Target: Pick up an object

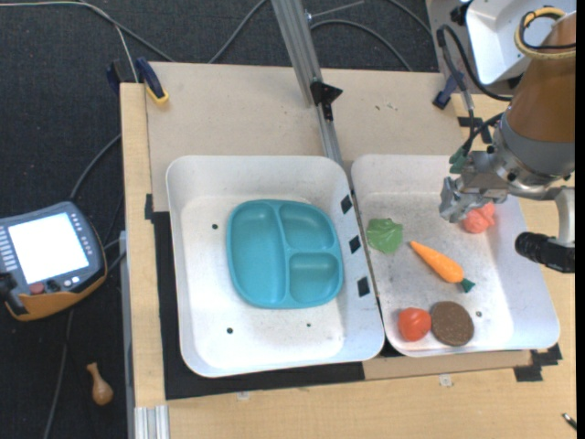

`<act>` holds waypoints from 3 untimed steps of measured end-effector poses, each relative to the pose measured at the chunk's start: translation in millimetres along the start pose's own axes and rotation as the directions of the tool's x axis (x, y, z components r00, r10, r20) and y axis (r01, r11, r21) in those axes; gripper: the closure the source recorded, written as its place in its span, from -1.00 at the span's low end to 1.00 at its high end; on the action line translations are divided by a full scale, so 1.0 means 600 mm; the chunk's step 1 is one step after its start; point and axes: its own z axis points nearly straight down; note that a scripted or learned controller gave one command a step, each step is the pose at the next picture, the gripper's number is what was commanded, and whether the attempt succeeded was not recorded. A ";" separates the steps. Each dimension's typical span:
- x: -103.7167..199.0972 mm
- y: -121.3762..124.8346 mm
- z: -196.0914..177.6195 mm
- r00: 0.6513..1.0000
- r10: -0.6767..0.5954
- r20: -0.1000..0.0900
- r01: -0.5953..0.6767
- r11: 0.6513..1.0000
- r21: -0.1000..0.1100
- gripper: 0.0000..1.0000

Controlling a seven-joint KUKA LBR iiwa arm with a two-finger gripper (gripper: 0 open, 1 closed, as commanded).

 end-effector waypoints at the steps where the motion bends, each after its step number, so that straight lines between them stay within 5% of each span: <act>1: 0.091 0.051 0.011 1.000 0.000 0.000 0.000 1.000 -0.002 1.00; 3: 0.267 0.131 0.019 1.000 0.000 -0.001 0.000 1.000 -0.002 1.00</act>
